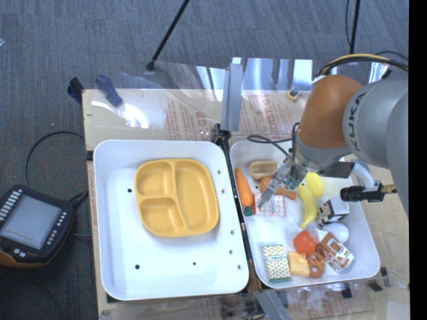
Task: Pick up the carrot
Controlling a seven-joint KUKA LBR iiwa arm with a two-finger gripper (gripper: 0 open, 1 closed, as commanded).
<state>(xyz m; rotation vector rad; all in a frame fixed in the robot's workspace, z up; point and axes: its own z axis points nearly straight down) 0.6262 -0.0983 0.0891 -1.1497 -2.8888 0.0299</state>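
**Tool above right bin, carrot not gripped**

The carrot (243, 190) lies in the right bin (371, 245), along its left wall, green end toward the camera. The tool (269, 197) hangs just right of it, above a small white packet (273, 207). Its fingers stand slightly apart, clamping nothing. The yellow sectioned plate (177, 197) sits in the left bin (113, 245).

Faint red print on the clear sheet (200, 115) behind the bins and dark lettering on the grey arm (363, 122), both too blurred to read.
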